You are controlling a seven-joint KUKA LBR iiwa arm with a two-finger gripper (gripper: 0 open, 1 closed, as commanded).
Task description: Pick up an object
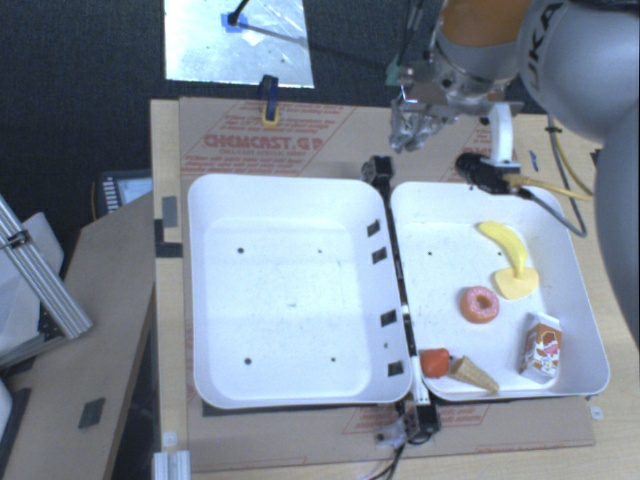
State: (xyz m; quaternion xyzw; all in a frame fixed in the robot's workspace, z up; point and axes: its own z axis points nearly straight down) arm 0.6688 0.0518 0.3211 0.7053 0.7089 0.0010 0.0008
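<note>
Four toy items lie in the right bin [580, 268]. A yellow banana [510, 258] rests near its right side, with a pink doughnut [480, 304] just below it. A small milk carton [541, 349] stands at the bin's lower right. An ice-cream cone with an orange top [455, 367] lies along the front edge. My gripper [409, 134] hangs above the back edge of the bench, past the far left corner of the right bin, well apart from all the items. Nothing shows between its fingers.
The left bin [290, 288] sits beside the right one, joined by a black clipped divider [392, 268]. A shiny metal sheet [238, 26] lies behind the bench. A yellow clamp [270, 103] marks the back edge. Cables [545, 193] trail along the right bin's far rim.
</note>
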